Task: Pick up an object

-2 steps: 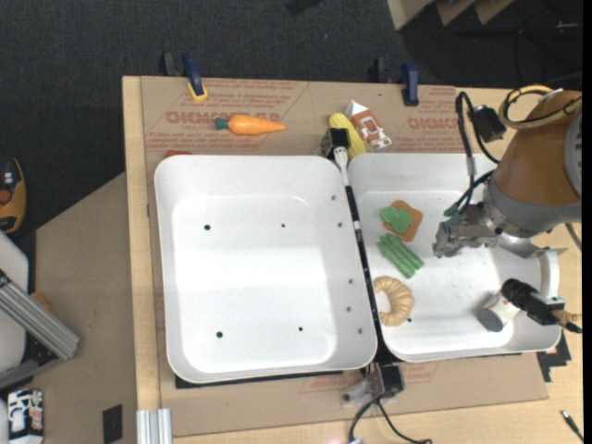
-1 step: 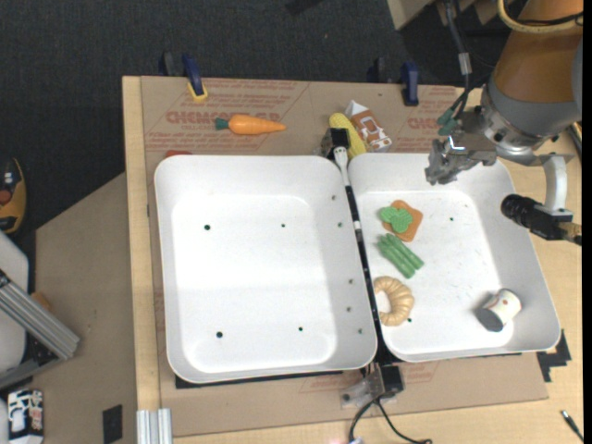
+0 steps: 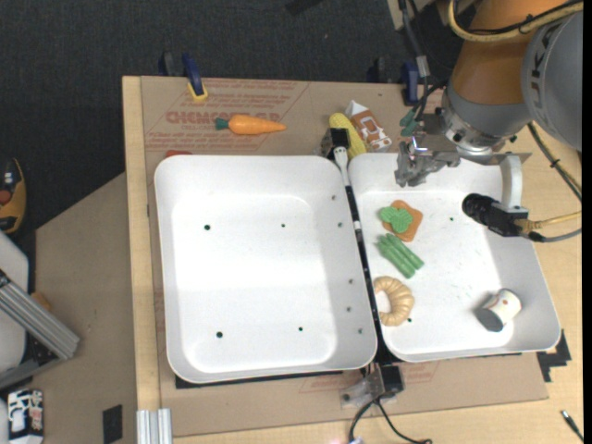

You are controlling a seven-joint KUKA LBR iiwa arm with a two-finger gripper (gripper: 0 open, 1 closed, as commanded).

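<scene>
Leftmost, a toy carrot [image 3: 252, 125] lies on the cardboard behind the left bin [image 3: 185, 248]. Further right, the right bin [image 3: 462, 331] holds a green-topped toy [image 3: 400, 220], beans [image 3: 400, 255] and a croissant [image 3: 394, 301]. Above its back rim hangs the gripper [image 3: 413, 171]; its grip cannot be made out.

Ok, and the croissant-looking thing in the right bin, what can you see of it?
The croissant is a tan, ridged, crescent-shaped toy, plastic by its look. It lies flat in the right bin, against that bin's left wall near the front. The green bean pods lie just behind it, not clearly touching. The claw is well away from it.
</scene>
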